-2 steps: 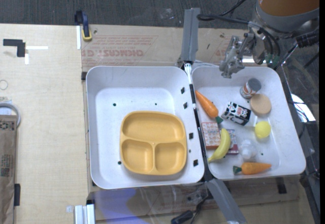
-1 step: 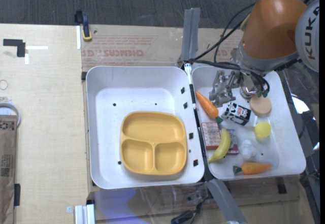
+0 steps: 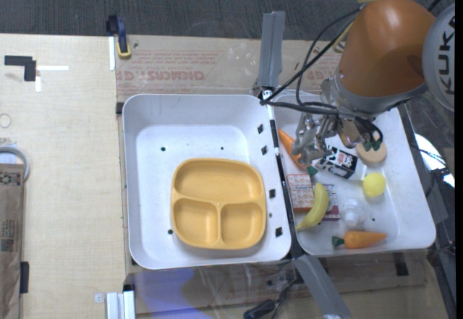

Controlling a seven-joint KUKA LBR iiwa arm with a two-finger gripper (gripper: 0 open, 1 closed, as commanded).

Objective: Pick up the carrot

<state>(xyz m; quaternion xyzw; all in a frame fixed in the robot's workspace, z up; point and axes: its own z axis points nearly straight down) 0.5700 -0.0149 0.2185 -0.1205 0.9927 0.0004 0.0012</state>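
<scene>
Reaching in from the right, the arm [image 3: 387, 46] is seen poised over the right bin [image 3: 412, 187], with the jaws [image 3: 312, 142] hanging low near that bin's left wall. Whether the jaws are spread or closed cannot be told, since thin metal parts and cables are tangled together there, and nothing can be made out as gripped between them.

The carrot [image 3: 359, 239] is found at the near end of the right bin, close to its front rim, well apart from the jaws. From the jaws it lies toward the viewer and somewhat to the right. Its long axis is laid roughly across the bin, left to right, with the green top at the left end.

Between jaws and carrot a banana [image 3: 316, 207] is lying on a red packet [image 3: 304, 186], and a yellow ball [image 3: 373, 184] rests further right. A second orange piece [image 3: 291, 147] is seen just beside the jaws. The left bin [image 3: 145, 187] is occupied by a yellow tray [image 3: 218, 203].

A travel toward the near rim, then a descent with the jaws closing across the carrot's narrow width, is judged to be needed.
</scene>
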